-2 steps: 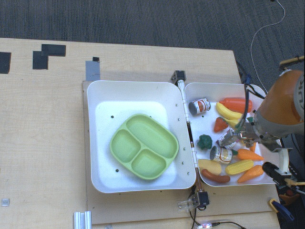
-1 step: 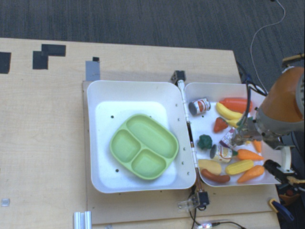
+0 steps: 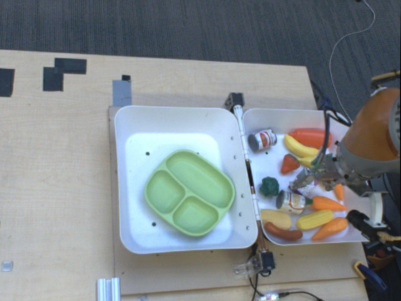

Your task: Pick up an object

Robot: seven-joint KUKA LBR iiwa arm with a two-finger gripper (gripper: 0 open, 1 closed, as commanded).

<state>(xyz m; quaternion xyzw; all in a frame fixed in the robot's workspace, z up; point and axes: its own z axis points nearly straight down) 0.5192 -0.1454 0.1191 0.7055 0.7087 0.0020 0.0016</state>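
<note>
wooden bench (image 3: pixel 56 168) carries two white bins, and in the right bin (image 3: pixel 276 121) the gripper (image 3: pixel 305 182) hangs low over a small can-like toy (image 3: pixel 289 200), lying between the green broccoli piece (image 3: pixel 269 185) and an orange carrot (image 3: pixel 327 202). it looks like light, stiff, smooth plastic, so i would take it across its round middle; if the tool is wide or narrow i cannot tell

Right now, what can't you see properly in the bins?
- End effector, camera view: blurred among the toys in the right bin, so whether it grips anything is unclear.
- Arm: cut off by the right edge.
- Can: label too small to read.
- Toy beside the green piece: too small and partly under the end effector to name.
</note>
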